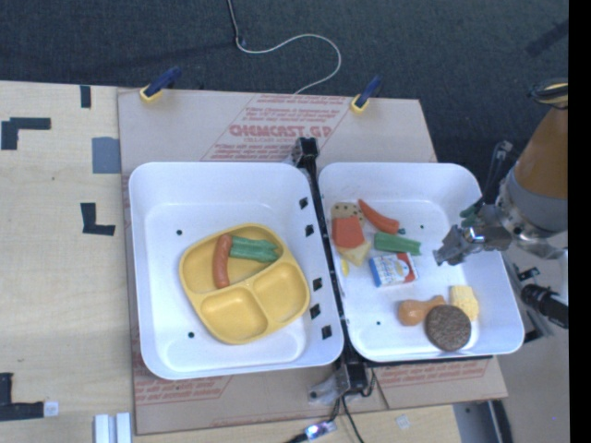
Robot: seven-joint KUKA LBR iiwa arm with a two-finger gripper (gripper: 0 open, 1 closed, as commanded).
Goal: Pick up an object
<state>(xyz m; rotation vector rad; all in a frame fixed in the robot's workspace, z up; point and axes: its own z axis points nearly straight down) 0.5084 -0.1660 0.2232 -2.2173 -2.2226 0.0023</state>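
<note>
Where right bin (420, 178) holds the loose items: orange carrot (379, 217) and green bean (397, 244) near centre, small blue-and-white carton (391, 269) just below, brown round patty (448, 327) touching yellow corn piece (464, 300) at near right corner, orange drumstick (413, 311) beside patty. Jaws (452, 247) low over right side of that bin, above corn; open or closed: cannot tell; nothing seen gripped. Left bin (148, 247): yellow divided plate (245, 284) with sausage (222, 259) and green piece (253, 248). Both bins on table (55, 247).
</note>
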